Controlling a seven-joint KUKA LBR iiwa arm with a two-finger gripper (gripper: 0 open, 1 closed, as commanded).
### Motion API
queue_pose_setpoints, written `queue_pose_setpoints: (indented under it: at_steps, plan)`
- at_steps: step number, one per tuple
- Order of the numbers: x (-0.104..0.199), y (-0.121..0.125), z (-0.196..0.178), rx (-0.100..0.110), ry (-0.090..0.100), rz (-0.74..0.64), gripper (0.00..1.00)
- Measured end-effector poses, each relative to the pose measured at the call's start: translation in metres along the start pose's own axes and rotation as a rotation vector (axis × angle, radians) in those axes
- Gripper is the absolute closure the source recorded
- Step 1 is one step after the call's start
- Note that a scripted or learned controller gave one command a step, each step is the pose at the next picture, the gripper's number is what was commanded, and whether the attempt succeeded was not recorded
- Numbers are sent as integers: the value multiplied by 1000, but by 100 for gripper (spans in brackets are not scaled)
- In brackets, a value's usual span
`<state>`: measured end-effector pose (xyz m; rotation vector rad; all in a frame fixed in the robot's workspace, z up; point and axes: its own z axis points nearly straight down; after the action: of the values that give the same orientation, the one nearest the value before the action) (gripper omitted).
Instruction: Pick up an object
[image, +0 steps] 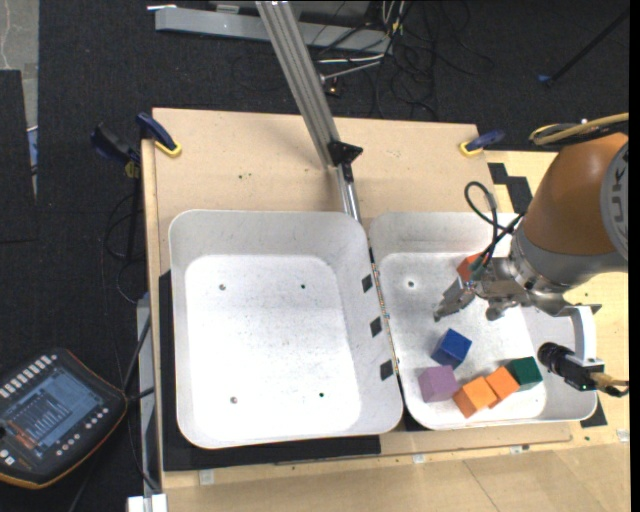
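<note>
blue, the small cube (452, 346) lies loose on the floor of the right bin (400, 395), just below the gripper (470, 300) and apart from it, so it looks like the nearest thing to pick. the gripper hangs over the bin with its fingers spread apart and nothing between them, which reads as a hover before a descent rather than a hold. further below the gripper, a purple cube (437, 383), an orange cube (477, 393) and a green cube (523, 374) cluster near the bin's lower wall, while the left bin (200, 240) sits well off to the gripper's far side.
</note>
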<state>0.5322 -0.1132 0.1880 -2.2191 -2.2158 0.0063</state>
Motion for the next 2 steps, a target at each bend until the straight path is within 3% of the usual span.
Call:
queue_pose_setpoints:
  at_steps: [2]
  plan:
    - [-1, -1, 95, -6, -2, 0, 0]
